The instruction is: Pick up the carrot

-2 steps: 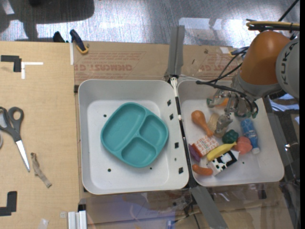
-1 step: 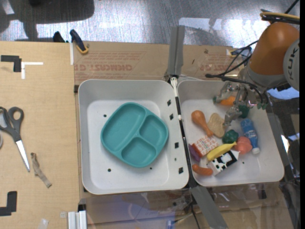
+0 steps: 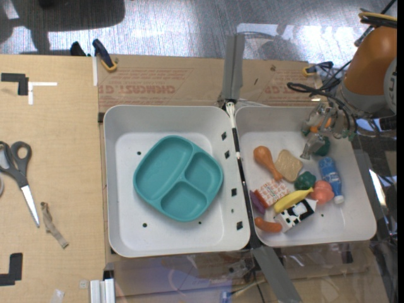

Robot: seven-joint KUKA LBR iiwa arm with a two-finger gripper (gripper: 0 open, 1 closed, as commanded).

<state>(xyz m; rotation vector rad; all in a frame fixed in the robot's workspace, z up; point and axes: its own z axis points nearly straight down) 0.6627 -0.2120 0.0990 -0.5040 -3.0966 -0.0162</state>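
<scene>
The carrot (image 3: 323, 145), orange with a green leafy end, is at the back right of the right bin (image 3: 363, 229). My gripper (image 3: 317, 134) reaches in from the right and is shut on it. The green end pokes out below the fingers (image 3: 311, 145), and a bit of orange shows above them. The gripper body hides most of the carrot.
Toy food crowds the right bin: a drumstick (image 3: 265, 160), bread slice (image 3: 289, 165), blue bottle (image 3: 329, 177), banana (image 3: 292, 199), a cow-print piece (image 3: 298, 212) and a red-orange piece (image 3: 268, 225). In the left bin (image 3: 120, 232) lies a teal divided plate (image 3: 178, 178). Scissors (image 3: 19, 169) rest far left.
</scene>
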